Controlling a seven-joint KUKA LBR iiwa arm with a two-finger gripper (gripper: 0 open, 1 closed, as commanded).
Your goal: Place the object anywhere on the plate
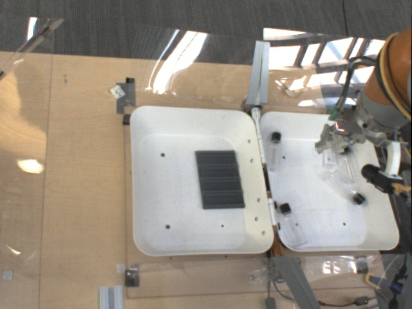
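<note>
A dark grey ribbed plate (220, 179) lies flat in the middle of the left bin (148, 140). In the right bin (309, 237) lie three small clear objects with black caps: one (275, 136) near the bin's far left, one (283, 208) at its near left edge, and one (358, 199) toward the right. My gripper (335, 148) hangs over the far right part of the right bin, just up and left of the third object's clear body. It is far to the right of the plate.
A grey upright post (260, 73) stands behind the seam between the two bins. The arm's orange band (394, 66) and cables fill the upper right. A small bracket (127, 96) sits off the left bin's far left corner.
</note>
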